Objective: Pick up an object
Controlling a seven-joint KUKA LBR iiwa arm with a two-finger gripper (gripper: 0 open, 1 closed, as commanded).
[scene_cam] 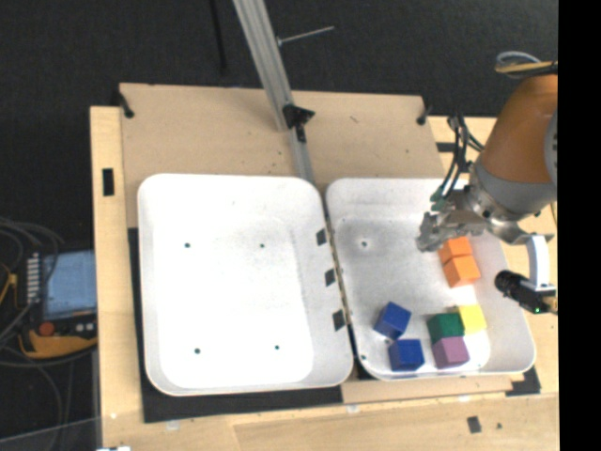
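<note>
In the camera view, the gripper (441, 229) is seen low over the right bin (376, 205), near its right edge, just beside the orange block (459, 260). Whether the jaws are spread or pressed together cannot be told. The block is judged light, rigid and smooth-faced; it would best be taken across two opposite flat sides. Blue, green, yellow and purple blocks are clustered along the bin's front edge.

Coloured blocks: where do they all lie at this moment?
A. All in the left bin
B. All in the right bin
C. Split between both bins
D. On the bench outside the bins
B. The orange block, two blue blocks, green block, yellow block and purple block all sit inside the right bin.
</note>
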